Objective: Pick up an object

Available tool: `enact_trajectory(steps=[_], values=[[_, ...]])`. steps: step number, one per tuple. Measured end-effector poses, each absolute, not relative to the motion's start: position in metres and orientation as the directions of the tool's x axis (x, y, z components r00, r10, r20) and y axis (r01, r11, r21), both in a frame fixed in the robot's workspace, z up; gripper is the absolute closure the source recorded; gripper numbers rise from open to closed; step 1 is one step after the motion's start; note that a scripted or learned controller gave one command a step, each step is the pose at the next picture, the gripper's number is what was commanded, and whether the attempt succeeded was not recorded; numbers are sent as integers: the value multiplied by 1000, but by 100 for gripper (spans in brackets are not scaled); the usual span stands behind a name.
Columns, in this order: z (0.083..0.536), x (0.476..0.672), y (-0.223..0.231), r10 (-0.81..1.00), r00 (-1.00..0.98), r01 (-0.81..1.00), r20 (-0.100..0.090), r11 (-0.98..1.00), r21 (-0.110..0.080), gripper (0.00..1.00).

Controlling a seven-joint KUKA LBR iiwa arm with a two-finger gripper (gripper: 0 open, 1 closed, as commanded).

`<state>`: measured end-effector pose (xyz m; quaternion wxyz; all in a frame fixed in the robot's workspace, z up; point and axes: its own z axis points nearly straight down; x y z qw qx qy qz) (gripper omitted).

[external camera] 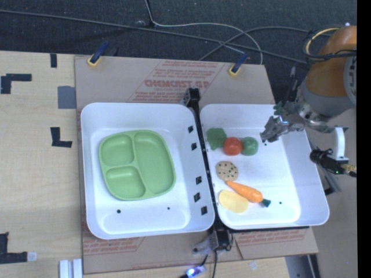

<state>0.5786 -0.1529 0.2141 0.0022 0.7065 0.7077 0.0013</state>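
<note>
Grey jaws (270,133) blurred, grip unreadable.

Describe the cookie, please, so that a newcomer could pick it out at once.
Look in the right white bin, the one without the green tray. Near its left wall, the cookie lies between the red tomato above and the orange carrot below. It alone is a flat, tan disc with dark specks.

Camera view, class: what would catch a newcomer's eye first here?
Probably the green divided plate lying alone in the left bin. Next, the toy food clustered in the right bin: a red tomato, an orange carrot, a cookie. The gripper hovers at that bin's upper right.
</note>
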Motion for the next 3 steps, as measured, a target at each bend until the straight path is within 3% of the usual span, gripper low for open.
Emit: enact_trajectory(steps=[3], values=[[234, 554, 22, 1000, -8, 1000, 2, 8, -1, 100]])
